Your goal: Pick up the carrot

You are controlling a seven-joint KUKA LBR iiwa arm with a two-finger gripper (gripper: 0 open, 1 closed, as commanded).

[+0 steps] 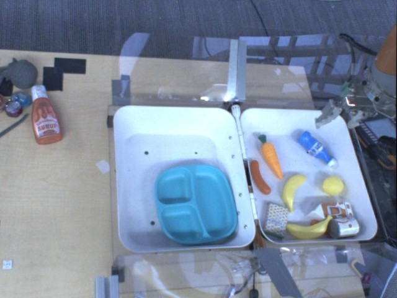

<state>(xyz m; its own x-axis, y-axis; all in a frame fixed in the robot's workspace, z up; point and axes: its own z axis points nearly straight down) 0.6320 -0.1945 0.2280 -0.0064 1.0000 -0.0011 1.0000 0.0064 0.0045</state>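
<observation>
Bench (62,197): pale wood, it filled the left and the lower part of the frame, with dark carpet above it.
Left bin (133,166): shallow and white, in the middle of the frame.
Right bin (291,120): white, touching the left bin along a metal divider.
Blue plate (195,203): with three compartments, it lay in the lower part of the left bin.
Arm (388,61): at the upper right edge of the frame, above the far right corner of the right bin.
Gripper (332,112): grey, near the upper right corner of the right bin, well apart from the carrot; whether it was wide or narrow, I cannot tell.
Ketchup bottle (46,120): red, it lay on the bench at the left of the frame.
Two bananas (293,191): yellow, in the lower part of the right bin, one above the other.
Carrot (270,157): orange with a green top, it lay in the upper left part of the right bin, untouched, with the green end pointing to the far side.
Sausage (260,177): red, just beside the carrot, to the lower left of it.
Blue bottle (315,148): in the upper right part of the right bin.
Lemon (333,185): yellow, below the blue bottle.
</observation>
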